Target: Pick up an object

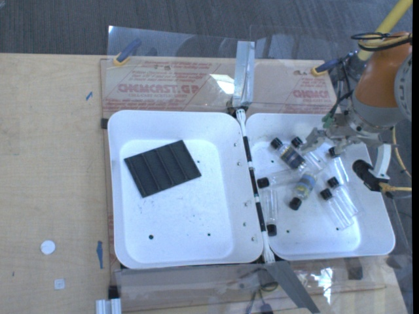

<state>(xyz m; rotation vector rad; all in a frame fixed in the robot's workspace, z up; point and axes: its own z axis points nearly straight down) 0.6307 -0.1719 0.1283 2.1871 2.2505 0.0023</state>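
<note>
White plastic forms the two shallow bins sitting side by side on the pale wooden desk [46, 149]. From the single overhead view, the left bin [124, 241] holds a dark ribbed rectangular pad [162, 167], lying flat and turned at a slant near the bin's upper left part, with a few small dark specks on the floor around it. The right bin [373, 241] holds a scatter of small clear vials with black caps [292, 153]: a cluster near the upper middle, one vial [269, 209] lying along the left wall beside the seam between the bins, and a couple more clear ones [342, 205] toward the right centre.

The grey arm with its orange band [380, 77] reaches in from the right, above the right bin's upper right corner. Its pincer [330, 136] hangs over the upper part of that bin, just beside the upper cluster of vials. Whether the pincer is spread or closed cannot be told from this angle, and no vial is seen between its tips.

Behind the bins stands a clear sheet with red lettering [157, 84].
</note>
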